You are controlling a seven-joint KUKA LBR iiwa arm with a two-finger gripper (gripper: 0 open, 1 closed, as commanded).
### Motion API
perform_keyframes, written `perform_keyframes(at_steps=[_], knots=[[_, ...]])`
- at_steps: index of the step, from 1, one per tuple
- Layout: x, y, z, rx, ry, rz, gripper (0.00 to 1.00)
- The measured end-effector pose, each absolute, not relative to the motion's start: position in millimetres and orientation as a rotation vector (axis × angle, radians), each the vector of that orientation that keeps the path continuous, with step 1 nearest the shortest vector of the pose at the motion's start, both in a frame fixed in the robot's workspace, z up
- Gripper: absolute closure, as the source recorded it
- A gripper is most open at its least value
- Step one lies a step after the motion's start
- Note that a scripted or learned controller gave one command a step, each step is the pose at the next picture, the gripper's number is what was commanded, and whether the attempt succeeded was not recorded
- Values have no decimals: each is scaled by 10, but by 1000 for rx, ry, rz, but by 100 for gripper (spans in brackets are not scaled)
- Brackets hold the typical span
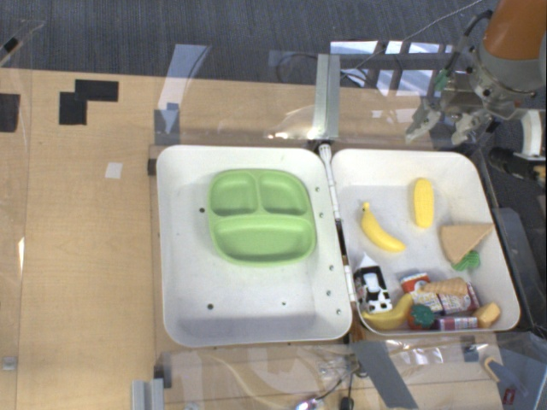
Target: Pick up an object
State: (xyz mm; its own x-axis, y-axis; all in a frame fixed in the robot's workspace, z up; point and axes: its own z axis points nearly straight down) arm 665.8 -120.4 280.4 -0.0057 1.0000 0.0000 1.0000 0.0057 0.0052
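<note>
My gripper (442, 129) hangs open above the far edge of the right bin (389, 173), with nothing between its fingers. Below it in that bin lie a yellow banana (380, 231), a short yellow corn cob (422, 203) and a tan sandwich wedge (466, 242) with a bit of green beside it. A black-and-white carton (370, 287) stands at the near left of the bin. A heap of small food toys (440, 304) fills the bin's near corner. All of these lie apart from the gripper.
A green divided plate (261, 216) rests in the left bin (184, 297). A metal divider post (326, 101) rises between the bins at the back. The grey and orange arm (513, 24) comes in from the upper right.
</note>
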Motion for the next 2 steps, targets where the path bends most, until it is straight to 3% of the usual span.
perform_keyframes(at_steps=[1, 2], knots=[[6322, -1758, 1222, 2123, 2311, 4, 0], [6353, -1746, 1361, 2115, 2307, 13, 100]])
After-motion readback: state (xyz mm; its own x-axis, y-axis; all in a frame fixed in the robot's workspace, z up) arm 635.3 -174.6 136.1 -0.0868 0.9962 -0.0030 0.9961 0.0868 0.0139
